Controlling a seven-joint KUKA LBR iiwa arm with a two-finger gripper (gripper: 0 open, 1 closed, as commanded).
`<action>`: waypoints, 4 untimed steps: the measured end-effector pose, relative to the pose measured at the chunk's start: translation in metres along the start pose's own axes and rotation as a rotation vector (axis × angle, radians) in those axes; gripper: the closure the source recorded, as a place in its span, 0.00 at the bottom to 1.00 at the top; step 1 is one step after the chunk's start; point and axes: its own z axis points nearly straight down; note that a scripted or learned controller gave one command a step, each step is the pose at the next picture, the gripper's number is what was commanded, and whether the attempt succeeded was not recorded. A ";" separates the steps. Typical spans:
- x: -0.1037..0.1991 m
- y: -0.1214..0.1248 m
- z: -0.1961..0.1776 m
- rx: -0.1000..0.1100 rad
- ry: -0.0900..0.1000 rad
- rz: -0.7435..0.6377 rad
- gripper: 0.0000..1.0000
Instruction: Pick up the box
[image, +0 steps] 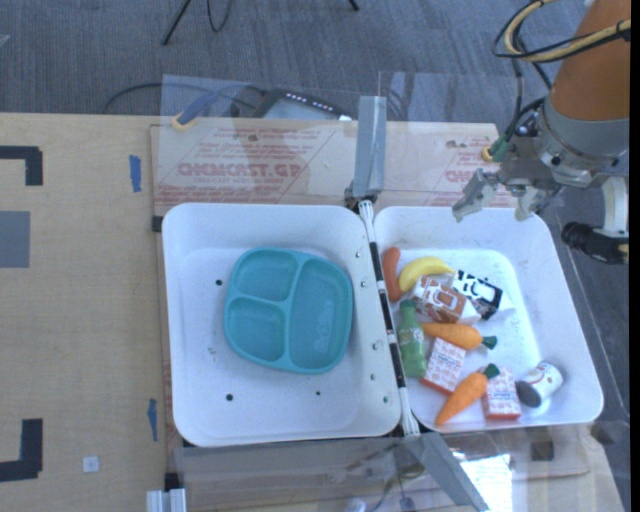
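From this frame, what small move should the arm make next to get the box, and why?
Probably move the gripper toward the camera and down over the right bin. It hangs open above that bin's far rim with nothing between its fingers, while the nearest box, red and white, lies further forward among the carrots, packed close.

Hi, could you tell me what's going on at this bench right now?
A grey and orange robot arm is set to pick a box out of the right bin. Its gripper hovers open above that bin's far edge, holding nothing. Below lie toy foods: a banana, carrots, a green bottle and several small boxes, such as the red and white box. The left bin holds a teal divided plate.
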 end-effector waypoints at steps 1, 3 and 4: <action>-0.007 -0.014 0.157 -0.018 -0.003 -0.191 0.00; -0.117 0.012 0.193 -0.008 0.010 -0.213 0.00; -0.111 0.040 0.194 0.021 0.019 -0.332 0.00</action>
